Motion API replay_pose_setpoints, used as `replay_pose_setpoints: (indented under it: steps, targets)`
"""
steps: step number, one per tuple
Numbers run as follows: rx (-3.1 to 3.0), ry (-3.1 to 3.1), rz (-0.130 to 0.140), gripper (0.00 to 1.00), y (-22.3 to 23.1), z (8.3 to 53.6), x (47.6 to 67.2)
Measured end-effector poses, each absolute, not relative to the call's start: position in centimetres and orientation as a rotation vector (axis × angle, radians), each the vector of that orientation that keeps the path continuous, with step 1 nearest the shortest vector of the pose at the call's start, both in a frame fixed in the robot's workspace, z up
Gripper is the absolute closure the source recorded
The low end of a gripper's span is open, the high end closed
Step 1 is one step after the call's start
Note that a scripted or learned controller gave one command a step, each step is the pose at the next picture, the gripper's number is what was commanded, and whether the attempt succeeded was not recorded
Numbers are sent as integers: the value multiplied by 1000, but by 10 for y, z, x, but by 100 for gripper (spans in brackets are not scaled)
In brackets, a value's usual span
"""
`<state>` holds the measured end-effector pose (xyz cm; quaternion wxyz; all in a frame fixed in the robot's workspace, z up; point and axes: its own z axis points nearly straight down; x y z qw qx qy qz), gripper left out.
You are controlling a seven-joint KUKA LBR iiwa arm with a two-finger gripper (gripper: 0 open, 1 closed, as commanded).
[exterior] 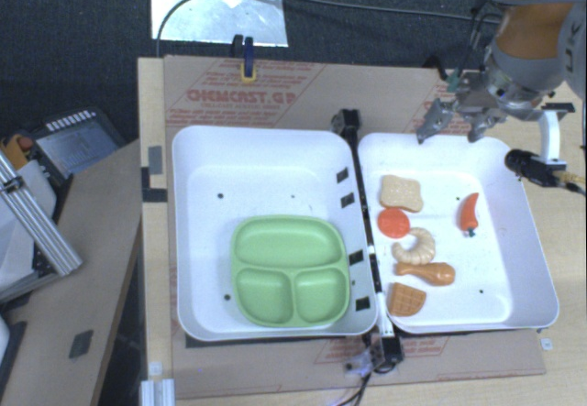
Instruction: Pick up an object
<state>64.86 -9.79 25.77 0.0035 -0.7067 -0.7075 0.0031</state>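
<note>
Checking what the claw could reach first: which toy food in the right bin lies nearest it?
The bread slice, top of the column along the bin's left side. It lies nearest the claw above the far rim; the red chilli pepper lies slightly farther.

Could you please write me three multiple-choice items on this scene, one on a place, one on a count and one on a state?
1. Where does the green divided plate lie?
A. in the left bin
B. in the right bin
C. on the cardboard

2. How many toy foods lie in the right bin?
A. three
B. six
C. nine

3. What is the hand doing?
A. gripping the chili
B. resting on the plate
C. open above the right bin's far edge, holding nothing

Answers: 1 A, the plate sits inside the left bin. 2 B, bread, tomato slice, shrimp, drumstick, waffle and chili. 3 C, its fingers are spread with nothing between them.
</note>
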Motion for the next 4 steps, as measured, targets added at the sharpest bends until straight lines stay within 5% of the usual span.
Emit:
replay_pose_setpoints:
  steps: [1,4]
  targets:
    - [-2219,-2226,-2,0,-98,265,651]
    - [-2217,-2222,3,0,-85,102,646]
